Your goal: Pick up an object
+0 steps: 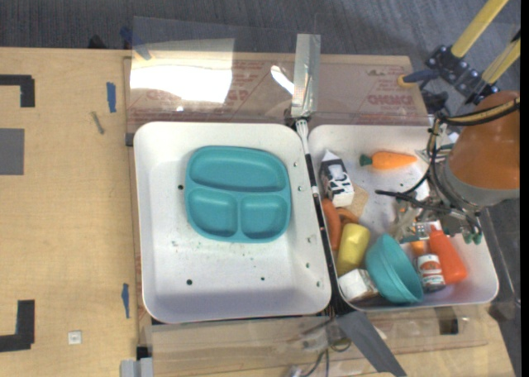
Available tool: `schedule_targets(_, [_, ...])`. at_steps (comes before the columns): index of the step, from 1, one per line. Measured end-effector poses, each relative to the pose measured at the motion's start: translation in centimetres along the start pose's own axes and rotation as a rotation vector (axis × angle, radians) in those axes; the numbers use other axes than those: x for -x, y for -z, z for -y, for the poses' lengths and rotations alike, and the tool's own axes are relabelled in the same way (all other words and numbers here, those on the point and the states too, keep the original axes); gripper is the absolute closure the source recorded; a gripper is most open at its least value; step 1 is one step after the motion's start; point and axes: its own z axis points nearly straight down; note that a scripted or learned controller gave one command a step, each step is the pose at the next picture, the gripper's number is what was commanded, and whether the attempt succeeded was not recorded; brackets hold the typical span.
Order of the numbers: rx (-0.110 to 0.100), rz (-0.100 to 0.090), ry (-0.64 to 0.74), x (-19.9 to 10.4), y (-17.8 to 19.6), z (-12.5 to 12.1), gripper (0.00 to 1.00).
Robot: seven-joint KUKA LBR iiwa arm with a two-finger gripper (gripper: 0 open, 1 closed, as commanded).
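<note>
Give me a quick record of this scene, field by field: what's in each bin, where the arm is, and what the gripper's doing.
left bin: one teal divided plate
right bin: teal bowl, yellow block, carrot, small milk carton, orange bottle, other small items
arm: over the right bin's right side
gripper: low among the clutter, above the orange bottle
grip state: cannot tell
task status: no object seen lifted
</note>
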Motion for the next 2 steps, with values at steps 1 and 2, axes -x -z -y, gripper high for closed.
schedule_targets(1, [0.000,-0.001,0.000,0.0,-0.1,0.0,0.00])
schedule_targets(2, [-0.002,0.008,0.002,0.3,1.1,-0.1,1.00])
